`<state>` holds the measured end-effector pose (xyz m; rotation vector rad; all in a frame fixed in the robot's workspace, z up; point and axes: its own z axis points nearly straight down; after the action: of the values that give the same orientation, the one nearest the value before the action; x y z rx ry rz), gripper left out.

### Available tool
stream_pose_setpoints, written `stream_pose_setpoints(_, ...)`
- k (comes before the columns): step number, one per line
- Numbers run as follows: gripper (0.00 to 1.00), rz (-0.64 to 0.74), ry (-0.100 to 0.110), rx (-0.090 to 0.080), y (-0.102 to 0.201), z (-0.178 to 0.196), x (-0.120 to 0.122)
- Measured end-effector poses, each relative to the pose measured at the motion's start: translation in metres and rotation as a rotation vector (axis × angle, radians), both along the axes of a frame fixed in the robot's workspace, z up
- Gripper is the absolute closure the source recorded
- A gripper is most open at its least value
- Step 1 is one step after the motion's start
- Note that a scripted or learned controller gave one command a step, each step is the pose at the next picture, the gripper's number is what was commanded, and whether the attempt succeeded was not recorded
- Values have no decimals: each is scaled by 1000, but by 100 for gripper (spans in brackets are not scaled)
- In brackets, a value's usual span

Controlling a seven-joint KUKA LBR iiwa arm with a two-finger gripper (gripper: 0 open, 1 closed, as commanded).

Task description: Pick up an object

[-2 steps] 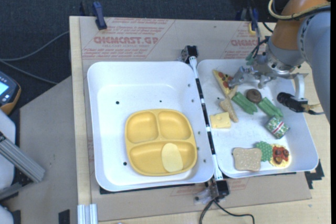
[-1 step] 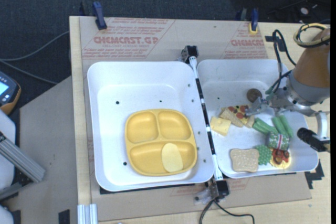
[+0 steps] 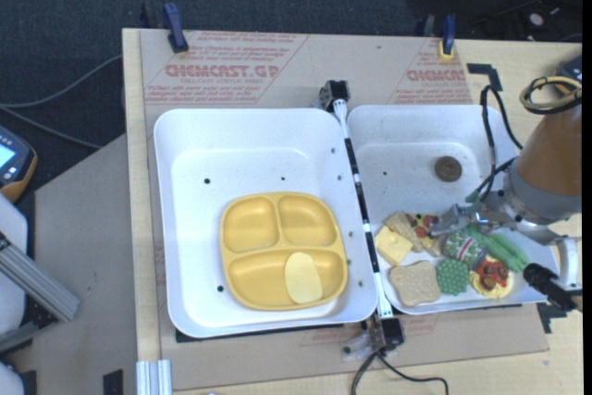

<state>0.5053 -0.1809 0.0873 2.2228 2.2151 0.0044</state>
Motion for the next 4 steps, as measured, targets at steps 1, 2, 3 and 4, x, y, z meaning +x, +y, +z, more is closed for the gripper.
stream_pose_setpoints(1, 100, 2, -8, -3, -1, 12, 4)
stream_pose_setpoints(2, 100, 8, -8, -5, 47, 1, 42)
stream_pose_setpoints(3, 100, 11, -6, 2, 108, 104, 25)
stream_pose_setpoints(4, 0, 4, 4, 1, 104, 97, 23)
